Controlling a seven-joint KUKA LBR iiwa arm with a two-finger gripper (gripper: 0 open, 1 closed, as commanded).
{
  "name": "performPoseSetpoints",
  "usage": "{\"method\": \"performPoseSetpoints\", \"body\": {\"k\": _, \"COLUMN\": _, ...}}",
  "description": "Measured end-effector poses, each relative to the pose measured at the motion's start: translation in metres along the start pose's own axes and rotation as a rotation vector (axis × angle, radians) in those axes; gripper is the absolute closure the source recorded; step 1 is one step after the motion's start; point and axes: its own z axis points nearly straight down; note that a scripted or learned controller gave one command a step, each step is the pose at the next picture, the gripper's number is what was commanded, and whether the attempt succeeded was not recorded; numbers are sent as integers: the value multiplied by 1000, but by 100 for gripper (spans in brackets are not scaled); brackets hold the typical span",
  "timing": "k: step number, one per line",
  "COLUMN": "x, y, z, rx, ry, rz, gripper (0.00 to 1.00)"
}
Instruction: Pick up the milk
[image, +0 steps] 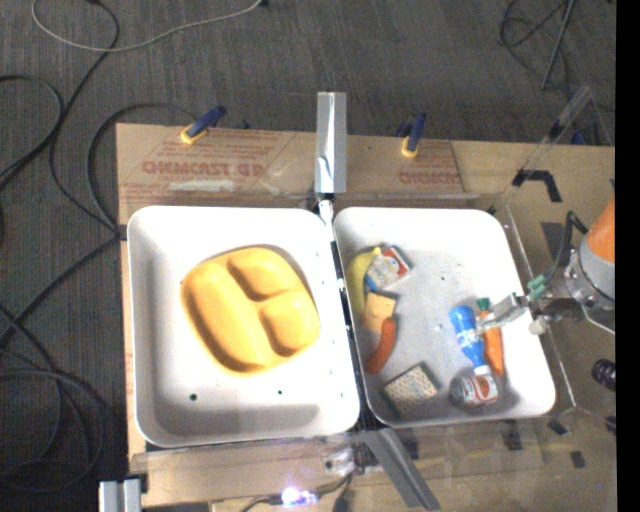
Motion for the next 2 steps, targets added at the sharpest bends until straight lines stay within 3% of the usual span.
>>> {"method": "performPoseSetpoints", "body": {"k": 1, "x": 40, "y": 1, "z": -1, "rx": 0, "ry": 0, "rz": 215, "gripper": 0}}
{"method": "performPoseSetpoints", "body": {"k": 2, "x": 114, "y": -3, "z": 58, "rx": 1, "ry": 0, "rz": 154, "gripper": 0}}
